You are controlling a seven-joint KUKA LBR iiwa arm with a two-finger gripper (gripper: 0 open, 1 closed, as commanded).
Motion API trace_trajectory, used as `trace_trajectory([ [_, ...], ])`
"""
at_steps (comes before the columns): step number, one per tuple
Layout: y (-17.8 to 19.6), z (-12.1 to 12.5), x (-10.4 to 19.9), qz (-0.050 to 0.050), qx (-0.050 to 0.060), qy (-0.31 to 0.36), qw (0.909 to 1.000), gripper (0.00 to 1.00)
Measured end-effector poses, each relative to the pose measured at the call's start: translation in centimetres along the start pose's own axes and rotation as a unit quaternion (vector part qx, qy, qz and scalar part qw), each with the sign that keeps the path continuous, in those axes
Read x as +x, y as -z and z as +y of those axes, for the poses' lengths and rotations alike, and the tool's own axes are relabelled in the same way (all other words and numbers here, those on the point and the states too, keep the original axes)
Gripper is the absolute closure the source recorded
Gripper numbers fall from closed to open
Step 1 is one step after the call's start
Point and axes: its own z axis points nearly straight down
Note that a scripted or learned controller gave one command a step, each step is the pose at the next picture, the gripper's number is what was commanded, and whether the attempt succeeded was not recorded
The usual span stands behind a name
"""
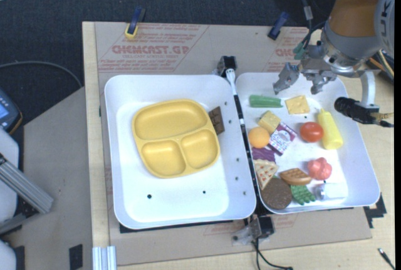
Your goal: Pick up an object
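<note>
My gripper [303, 82] hangs over the far end of the right bin [369, 168], its two fingers spread open with nothing between them. Just below it lie a yellow cracker square [297, 104] and a green pea pod [265, 101]. Further down the bin sit a yellow cheese block [270, 120], an orange [258, 137], a red tomato [311, 131], a yellow corn cob [329, 128], a purple-and-white packet [282, 138], a pizza slice [265, 170], a brown cookie [276, 195] and a red pepper [319, 168].
The left bin [122, 162] holds a yellow three-part tray [175, 137] with a small brown block [216, 119] at its right edge. A black clip [227, 64] sits where the bins meet at the back. Brown cardboard [156, 43] lies under both bins.
</note>
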Motion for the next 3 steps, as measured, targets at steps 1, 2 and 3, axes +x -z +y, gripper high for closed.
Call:
trace_trajectory([
  [1, 0.9, 0.2, 0.0, -0.001, -0.007, 0.001, 1.0, 0.0],
  [2, -5.2, 0.4, -0.6, 0.0, -0.004, 0.001, 1.0, 0.0],
  [3, -9.5, 0.3, -0.3, 0.0, -0.005, 0.001, 1.0, 0.0],
])
